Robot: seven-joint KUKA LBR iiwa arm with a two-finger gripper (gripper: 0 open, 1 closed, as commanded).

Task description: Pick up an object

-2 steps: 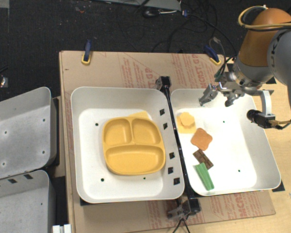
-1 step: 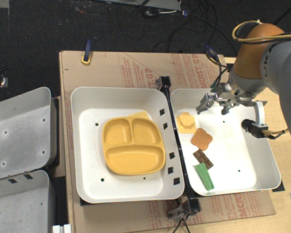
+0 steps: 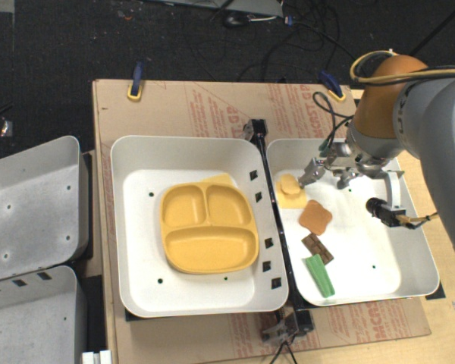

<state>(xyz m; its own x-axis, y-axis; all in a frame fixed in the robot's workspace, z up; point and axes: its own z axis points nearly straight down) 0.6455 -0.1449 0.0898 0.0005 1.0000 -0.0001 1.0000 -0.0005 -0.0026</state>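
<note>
My gripper [image 3: 327,177] hangs over the upper part of the right bin [image 3: 409,275], just right of a pale yellow piece [image 3: 290,190]. Its fingers stand apart and hold nothing: it is open. Below the pale piece lies an orange-brown round piece [image 3: 315,217], then a small dark brown block [image 3: 317,247] and a green stick [image 3: 318,275]. None of these touches the gripper.
The left bin [image 3: 136,279] holds a yellow divided tray [image 3: 209,227]. A black divider [image 3: 271,203] runs between the two bins. The grey arm with its orange band [image 3: 387,89] comes in from the right above the right bin's far corner. White panels [image 3: 30,203] lie off the bench's left side.
</note>
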